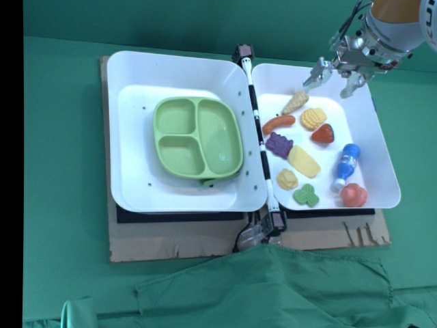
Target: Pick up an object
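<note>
Small toy foods [303,161] and a blue bottle [345,163] scattered in the right bin [382,157].

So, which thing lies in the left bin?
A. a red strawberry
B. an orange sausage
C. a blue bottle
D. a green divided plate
D: the green divided plate lies alone in the left bin; the toy foods and the bottle are in the right bin.

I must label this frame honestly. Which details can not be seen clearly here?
- Arm: camera view, cut off by the top and right edges above the orange band.
- Blue bottle: label too small to read.
- Cardboard under the bins: front edge covered by green cloth.
</note>
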Controlling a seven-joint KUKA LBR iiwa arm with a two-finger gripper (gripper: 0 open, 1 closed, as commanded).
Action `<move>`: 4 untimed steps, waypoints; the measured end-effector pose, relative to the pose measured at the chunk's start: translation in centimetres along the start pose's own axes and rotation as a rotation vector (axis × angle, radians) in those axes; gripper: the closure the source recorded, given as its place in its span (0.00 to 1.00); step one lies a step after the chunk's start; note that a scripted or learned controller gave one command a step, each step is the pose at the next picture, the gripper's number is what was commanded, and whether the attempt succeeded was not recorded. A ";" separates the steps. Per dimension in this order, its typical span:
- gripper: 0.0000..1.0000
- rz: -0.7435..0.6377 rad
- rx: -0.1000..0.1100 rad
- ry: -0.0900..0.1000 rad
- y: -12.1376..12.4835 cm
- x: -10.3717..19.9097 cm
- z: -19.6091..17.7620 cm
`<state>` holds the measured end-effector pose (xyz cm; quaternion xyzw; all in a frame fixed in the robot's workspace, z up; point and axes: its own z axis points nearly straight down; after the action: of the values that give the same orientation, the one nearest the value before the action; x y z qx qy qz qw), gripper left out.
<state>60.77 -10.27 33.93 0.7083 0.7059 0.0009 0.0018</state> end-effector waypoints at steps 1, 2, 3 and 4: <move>0.00 0.005 0.010 0.000 -3.5 -3.7 9.2; 0.00 0.002 -0.011 -0.004 -5.6 -1.7 15.6; 0.00 0.002 -0.021 -0.006 -11.3 -0.9 15.3; 1.00 0.005 -0.026 -0.008 -11.1 -1.1 14.1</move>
<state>49.76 -11.31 19.82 0.7101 0.7039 0.0074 0.0139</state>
